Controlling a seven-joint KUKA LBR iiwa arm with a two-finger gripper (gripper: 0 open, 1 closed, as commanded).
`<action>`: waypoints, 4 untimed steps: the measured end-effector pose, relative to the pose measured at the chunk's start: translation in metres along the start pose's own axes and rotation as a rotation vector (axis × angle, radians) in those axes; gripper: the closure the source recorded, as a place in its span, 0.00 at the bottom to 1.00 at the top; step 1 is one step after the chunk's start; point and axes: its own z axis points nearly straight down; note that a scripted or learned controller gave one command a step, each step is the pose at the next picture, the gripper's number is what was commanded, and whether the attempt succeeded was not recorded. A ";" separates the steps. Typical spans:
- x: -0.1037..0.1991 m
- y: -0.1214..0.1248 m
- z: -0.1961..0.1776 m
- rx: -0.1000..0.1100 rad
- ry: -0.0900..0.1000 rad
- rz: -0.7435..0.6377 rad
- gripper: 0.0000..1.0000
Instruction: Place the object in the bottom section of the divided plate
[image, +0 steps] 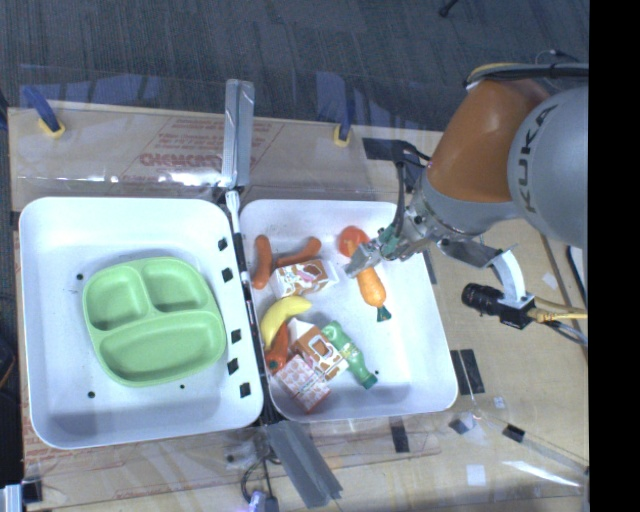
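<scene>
Camera view: claw (368, 258) touches carrot (372, 288).

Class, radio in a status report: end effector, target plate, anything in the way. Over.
End effector over right bin, at the orange toy carrot; grasp unconfirmed. Green divided plate in left bin, bottom section bare. White bin wall lies between. Over.

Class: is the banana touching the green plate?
Apart. The camera view shows the banana in the right bin and the plate in the left bin, with both bin walls between.
</scene>
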 end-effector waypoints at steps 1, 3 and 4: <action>0.065 0.006 0.037 0.003 0.002 0.005 1.00; 0.179 -0.012 0.015 0.003 0.002 -0.015 0.00; 0.179 -0.011 0.005 0.004 0.002 -0.020 1.00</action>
